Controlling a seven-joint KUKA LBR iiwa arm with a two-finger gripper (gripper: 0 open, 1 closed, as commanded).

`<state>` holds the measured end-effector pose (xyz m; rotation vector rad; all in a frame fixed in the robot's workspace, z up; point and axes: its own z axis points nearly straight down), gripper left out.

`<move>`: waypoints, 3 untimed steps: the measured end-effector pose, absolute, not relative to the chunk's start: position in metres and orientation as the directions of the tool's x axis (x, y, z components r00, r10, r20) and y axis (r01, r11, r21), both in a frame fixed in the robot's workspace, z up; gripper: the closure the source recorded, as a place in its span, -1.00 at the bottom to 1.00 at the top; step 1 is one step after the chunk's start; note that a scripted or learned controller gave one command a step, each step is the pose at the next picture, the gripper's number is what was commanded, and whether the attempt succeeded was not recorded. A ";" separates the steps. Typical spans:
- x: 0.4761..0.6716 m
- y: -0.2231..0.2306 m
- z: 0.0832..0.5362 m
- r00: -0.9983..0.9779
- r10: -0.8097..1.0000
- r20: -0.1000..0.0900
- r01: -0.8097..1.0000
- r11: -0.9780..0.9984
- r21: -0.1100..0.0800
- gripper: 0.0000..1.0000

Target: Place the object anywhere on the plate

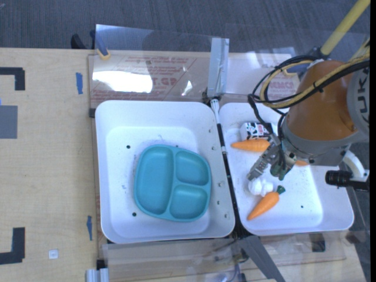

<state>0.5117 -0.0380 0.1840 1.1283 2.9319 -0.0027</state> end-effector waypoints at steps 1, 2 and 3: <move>0.613 0.032 0.185 -0.865 0.502 -0.006 0.502 0.865 0.005 1.00; 0.635 0.066 0.235 -0.948 0.317 -0.011 0.317 0.948 0.005 1.00; 0.565 0.032 0.283 -0.982 0.187 -0.004 0.187 0.982 0.001 1.00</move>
